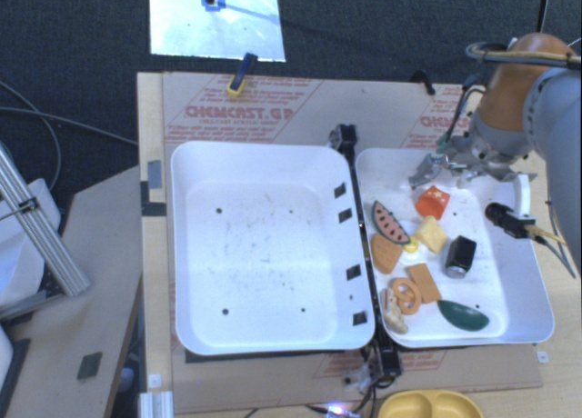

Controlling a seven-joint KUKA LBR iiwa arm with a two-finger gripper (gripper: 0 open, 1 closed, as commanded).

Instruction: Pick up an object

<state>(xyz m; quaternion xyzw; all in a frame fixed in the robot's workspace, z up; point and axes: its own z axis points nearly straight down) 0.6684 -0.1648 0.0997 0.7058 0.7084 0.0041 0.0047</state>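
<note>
Several small objects crowd the right bin [518, 316] while the tool [435, 169], empty, grip state unclear, hovers just beyond the orange block [433, 201]

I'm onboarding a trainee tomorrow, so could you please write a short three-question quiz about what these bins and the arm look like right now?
1. True or false: the toys all lie in the right bin.
2. Which toy lies nearest the gripper? A) watermelon slice B) orange-red block C) green leaf
3. Fill in: the black cylinder lies just to the ____ of the yellow block.

Key: 1. True; the left bin shows bare white floor. 2. B. 3. Right.
</note>
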